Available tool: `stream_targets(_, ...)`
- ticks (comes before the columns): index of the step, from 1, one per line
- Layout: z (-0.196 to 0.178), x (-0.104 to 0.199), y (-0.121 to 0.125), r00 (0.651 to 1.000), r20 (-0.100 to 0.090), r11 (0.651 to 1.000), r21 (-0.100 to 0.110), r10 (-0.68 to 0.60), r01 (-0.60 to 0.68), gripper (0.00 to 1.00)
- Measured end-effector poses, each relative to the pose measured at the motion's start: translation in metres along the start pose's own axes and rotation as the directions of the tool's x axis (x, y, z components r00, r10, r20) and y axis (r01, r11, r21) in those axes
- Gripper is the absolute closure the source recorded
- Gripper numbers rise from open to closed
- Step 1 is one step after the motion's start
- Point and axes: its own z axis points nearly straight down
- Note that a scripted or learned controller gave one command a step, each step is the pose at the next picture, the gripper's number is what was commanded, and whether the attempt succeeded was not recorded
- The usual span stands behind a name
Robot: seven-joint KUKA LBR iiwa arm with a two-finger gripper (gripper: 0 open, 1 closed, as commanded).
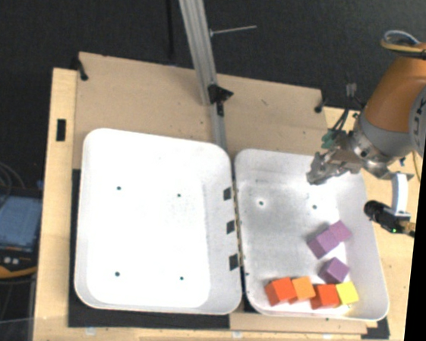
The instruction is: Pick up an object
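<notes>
Several small blocks lie in the right bin [273, 180]. A large purple block [330, 239] sits at its right middle, and a smaller purple block [334, 269] lies just below it. Along the front edge a row runs from an orange-red block [282, 290] through an orange block [303, 288] and a red block [326, 296] to a yellow block [347, 293]. My gripper [319, 172] hangs over the far right part of this bin, well above the blocks, with nothing seen between its fingers.
The left bin [154, 220] lies beside the right one. A slanted metal pole [200, 46] rises behind the bins. A tablet-like device [4, 226] with cables sits off the bench at the left.
</notes>
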Motion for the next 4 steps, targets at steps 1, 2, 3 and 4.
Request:
stream_targets(1,-0.009,0.0,0.001,1.0,-0.002,1.0,0.005,-0.004,0.004,1.0)
stream_targets(2,-0.021,0.045,-0.017,1.0,-0.003,1.0,0.004,-0.007,0.007,1.0)
stream_targets(3,-0.03,0.101,-0.035,1.0,-0.004,1.0,0.006,-0.008,0.008,1.0)
stream_targets(4,-0.039,0.154,-0.055,1.0,-0.005,1.0,0.007,-0.009,0.009,1.0)
